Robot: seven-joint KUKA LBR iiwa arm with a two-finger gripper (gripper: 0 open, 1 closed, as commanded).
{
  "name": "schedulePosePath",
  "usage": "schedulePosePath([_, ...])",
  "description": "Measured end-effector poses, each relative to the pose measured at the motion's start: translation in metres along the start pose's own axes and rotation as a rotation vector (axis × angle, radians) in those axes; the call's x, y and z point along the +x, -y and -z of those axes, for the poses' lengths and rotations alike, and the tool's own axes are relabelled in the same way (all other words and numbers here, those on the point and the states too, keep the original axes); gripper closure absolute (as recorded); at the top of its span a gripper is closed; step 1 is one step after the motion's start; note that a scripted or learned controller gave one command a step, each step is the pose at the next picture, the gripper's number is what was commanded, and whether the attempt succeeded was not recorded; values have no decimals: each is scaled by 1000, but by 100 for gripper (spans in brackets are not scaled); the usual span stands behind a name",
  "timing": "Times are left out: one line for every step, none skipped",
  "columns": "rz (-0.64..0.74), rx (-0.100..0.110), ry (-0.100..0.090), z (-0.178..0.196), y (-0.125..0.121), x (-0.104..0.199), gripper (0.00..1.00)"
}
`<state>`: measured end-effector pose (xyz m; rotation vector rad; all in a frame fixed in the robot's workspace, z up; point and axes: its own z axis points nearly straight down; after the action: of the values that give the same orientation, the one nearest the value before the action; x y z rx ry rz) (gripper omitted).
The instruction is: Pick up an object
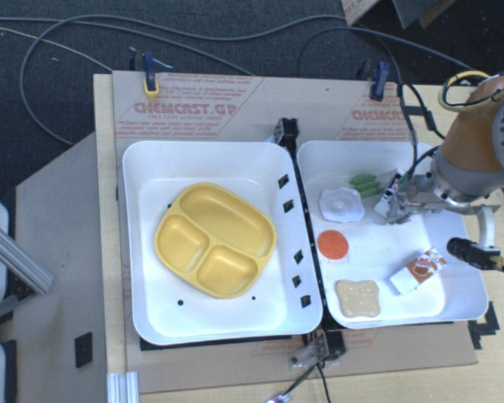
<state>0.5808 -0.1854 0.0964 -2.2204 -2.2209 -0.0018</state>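
Candidate objects sit in the right white bin. Far side: a green leafy plastic piece, with a clear round plastic lid just near-left of it. Middle: a flat orange-red disc. Near edge: a tan toast-shaped slab, and right of it a small white-and-red packet, tilted.

Gripper hangs low over the bin's far-right part, just right of the green piece and the lid. Whether its end is spread or closed cannot be told; metal and cables blur together there. Nothing is visibly held.

Grey arm with orange band comes in from the right. The left white bin holds a yellow three-compartment plastic tray.

Risks, as judged: the lid and green piece lie close together, so a descent could push one aside or catch both. The disc and toast are flat, so a grasp could slide off them. The bin's far wall is near and could foul the approach.
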Motion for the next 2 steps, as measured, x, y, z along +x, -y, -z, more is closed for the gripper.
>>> schedulePosePath([-1, -6, 3, 63, 4, -3, 100])
schedulePosePath([2, -8, 4, 128, 0, -2, 100])
